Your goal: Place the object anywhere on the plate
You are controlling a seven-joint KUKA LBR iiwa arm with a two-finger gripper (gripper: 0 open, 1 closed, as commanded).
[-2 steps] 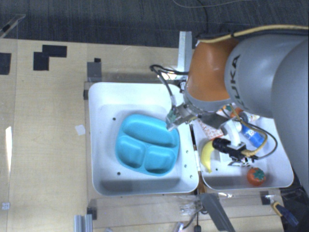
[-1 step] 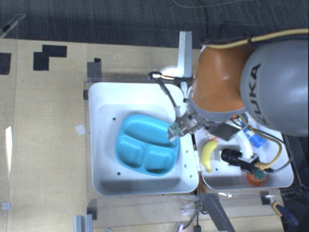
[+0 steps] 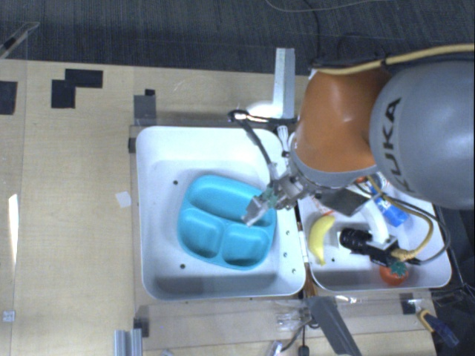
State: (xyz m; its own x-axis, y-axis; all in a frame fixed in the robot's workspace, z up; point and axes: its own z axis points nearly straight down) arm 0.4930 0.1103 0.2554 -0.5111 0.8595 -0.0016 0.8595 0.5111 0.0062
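The pincer point(image 3: 261, 208) hangs over the right edge of the blue, three-compartment plastic plate point(image 3: 223, 225) in the left white bin point(image 3: 159, 199). Its opening cannot be told, and whether it holds an object is unclear. The curved yellow banana point(image 3: 319, 237) lies at the right bin's point(image 3: 438, 273) left edge; it is likely light, soft and best gripped mid-body.

Plate point(image 3: 215, 225) in left bin point(image 3: 159, 199), banana point(image 3: 318, 237) in right bin point(image 3: 434, 273), gripper point(image 3: 260, 210) over plate

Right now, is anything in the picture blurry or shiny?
Camera view: the tool over the blue plate looks smeared and soft; the left bin shows bright glare on its white wall; the banana and the orange band look fairly sharp.
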